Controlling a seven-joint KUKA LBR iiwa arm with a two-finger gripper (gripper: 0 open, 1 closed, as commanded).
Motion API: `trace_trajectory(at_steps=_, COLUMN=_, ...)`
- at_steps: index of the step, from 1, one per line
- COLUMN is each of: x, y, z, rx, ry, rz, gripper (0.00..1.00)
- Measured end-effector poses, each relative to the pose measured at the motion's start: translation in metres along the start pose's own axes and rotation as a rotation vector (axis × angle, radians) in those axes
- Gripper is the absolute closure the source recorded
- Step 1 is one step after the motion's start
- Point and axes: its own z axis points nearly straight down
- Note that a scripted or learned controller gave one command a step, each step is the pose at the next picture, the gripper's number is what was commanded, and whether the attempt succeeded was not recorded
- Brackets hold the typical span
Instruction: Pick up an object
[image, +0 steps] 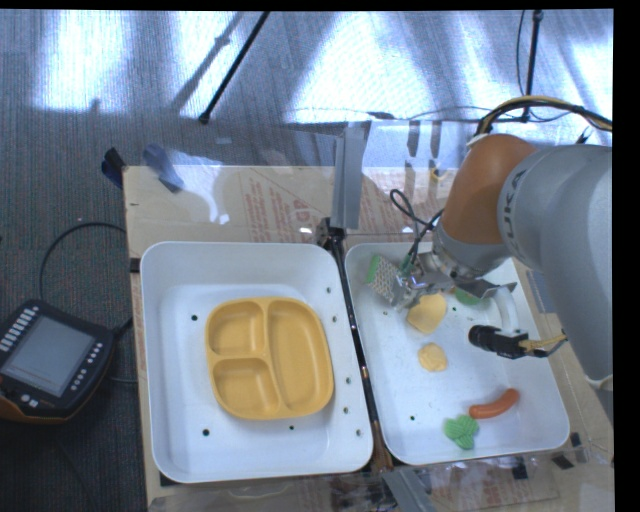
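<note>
Pendant (45, 358) with a dark screen lies on the floor at the far left, beside the worktop (240, 205). On the worktop the left bin (170, 300) carries a yellow divided plate (268, 358) with three compartments, and nothing lies in those compartments.

Next comes the right bin (545, 400), where all the small objects are. Near its upper left corner lies a grey and green piece (383, 277); I cannot say what it is. The end effector (412, 283) sits just to the right of that piece, low over the bin floor, and it is too small and too covered by the wrist to tell if it is spread or closed.

Just right and below the end effector lies a pale yellow block (427, 313), very near to it and perhaps touching; this is the nearest candidate for the task. Its long axis runs from lower left to upper right. I judge that the coming move needs only a short shift toward the lower right, with the grip set across this axis.

Below the block lies a small yellow round piece (432, 357). Further toward the lower right are a green leafy toy (461, 431) and an orange sausage (495, 403), both well apart from the end effector.
</note>
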Motion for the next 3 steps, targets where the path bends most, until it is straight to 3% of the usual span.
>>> trace_trajectory(at_steps=1, x=0.0, y=0.0, z=0.0, rx=0.0, ry=0.0, rz=0.0, gripper=0.0)
trace_trajectory(at_steps=2, x=-0.017, y=-0.054, z=0.01, rx=-0.004, ry=-0.002, rz=-0.004, gripper=0.0)
trace_trajectory(at_steps=3, x=-0.018, y=-0.054, z=0.0, rx=-0.005, ry=0.001, rz=0.0, gripper=1.0)
